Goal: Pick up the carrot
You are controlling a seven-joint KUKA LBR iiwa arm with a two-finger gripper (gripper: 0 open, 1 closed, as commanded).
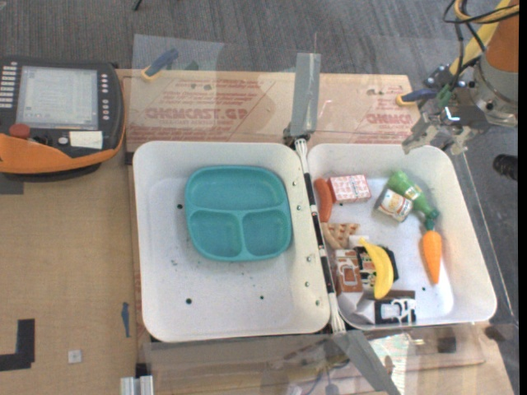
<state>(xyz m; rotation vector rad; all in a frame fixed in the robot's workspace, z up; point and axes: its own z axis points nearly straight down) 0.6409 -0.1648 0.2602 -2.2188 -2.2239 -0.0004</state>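
The bench [66,286] fills most of the frame, brown and flat, with two shallow white bins side by side in the middle. The left bin [156,245] carries a teal divided plate [239,214] near its centre. The right bin [473,270] is busier, with small items gathered across it.

In the upper left of the frame a teach pendant [59,118] lies on the bench, grey screen on top and orange underside.

In the upper right corner the arm [502,56] comes in, and its gripper [438,136] hangs over the upper right rim of the right bin; from here I cannot tell how it is set.

Inside the right bin, a banana [381,270] lies at lower centre on some dark packaging. The carrot [431,256] lies near the bin's right side, lengthwise, well apart from the gripper, with nothing touching it. Just above it sits a green bottle [414,196], and left of that a small pink box [350,188].
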